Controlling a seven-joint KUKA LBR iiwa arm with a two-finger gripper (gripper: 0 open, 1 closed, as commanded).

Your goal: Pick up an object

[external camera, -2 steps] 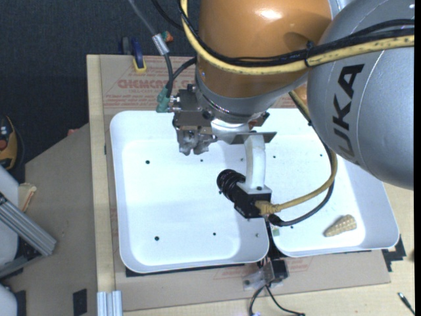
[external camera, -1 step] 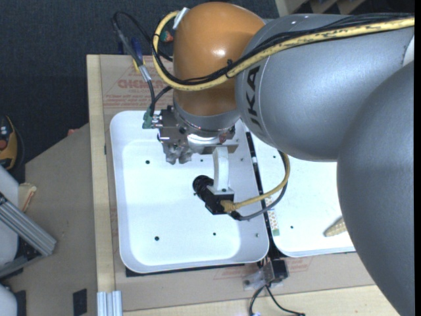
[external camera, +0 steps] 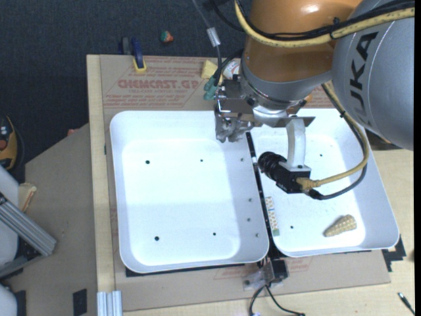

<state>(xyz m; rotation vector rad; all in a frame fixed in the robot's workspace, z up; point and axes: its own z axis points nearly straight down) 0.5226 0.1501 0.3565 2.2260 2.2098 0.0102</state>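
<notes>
I saw the jaws (external camera: 230, 131) low at the shared bin wall, well apart from the ridged tan cone (external camera: 340, 226) I wanted; their state I couldn't tell.

Two shallow white bins sit side by side on a brown board printed with red lettering (external camera: 158, 83): the left bin (external camera: 131, 176) and the right bin (external camera: 378, 196). A blue-and-yellow clamp (external camera: 138, 55) grips the board's far edge. Beyond it, a small orange-green item (external camera: 167, 37) lies on the dark floor (external camera: 59, 25).
</notes>
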